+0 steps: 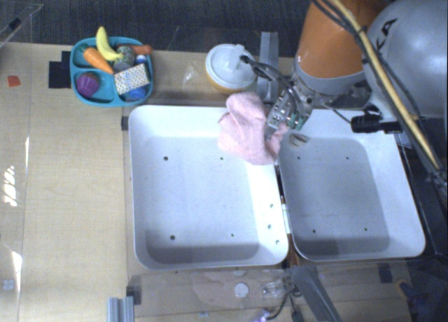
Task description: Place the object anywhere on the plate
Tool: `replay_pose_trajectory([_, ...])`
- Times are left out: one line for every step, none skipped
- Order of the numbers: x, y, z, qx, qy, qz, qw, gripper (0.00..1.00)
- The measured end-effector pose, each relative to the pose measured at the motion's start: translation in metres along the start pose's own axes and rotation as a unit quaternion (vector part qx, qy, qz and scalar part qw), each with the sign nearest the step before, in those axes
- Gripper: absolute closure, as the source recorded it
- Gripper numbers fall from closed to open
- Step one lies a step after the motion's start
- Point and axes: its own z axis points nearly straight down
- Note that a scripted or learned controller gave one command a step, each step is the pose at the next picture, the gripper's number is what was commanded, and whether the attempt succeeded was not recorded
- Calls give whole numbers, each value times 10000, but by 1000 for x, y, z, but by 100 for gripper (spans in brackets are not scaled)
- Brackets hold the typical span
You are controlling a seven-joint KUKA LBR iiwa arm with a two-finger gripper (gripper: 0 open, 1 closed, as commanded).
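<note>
Camera view: pincer (280, 119) grips pink cloth (245, 137) (bunched).

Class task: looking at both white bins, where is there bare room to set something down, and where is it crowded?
Free: left bin floor below the pink cloth; right bin floor. Crowded: the bins' shared top corner, with cloth and gripper.

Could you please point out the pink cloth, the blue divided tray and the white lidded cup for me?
pink cloth (243, 130), camera view, middle of its bunched folds.
blue divided tray (78, 95), camera view, lower left rim.
white lidded cup (226, 66), camera view, centre of its lid.
</note>
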Motion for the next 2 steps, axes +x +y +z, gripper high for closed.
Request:
replay_pose_trajectory([33,37,11,-7,-3,-1983,9801,100])
replay_pose_trajectory([73,70,6,-5,4,-2531,9674,100])
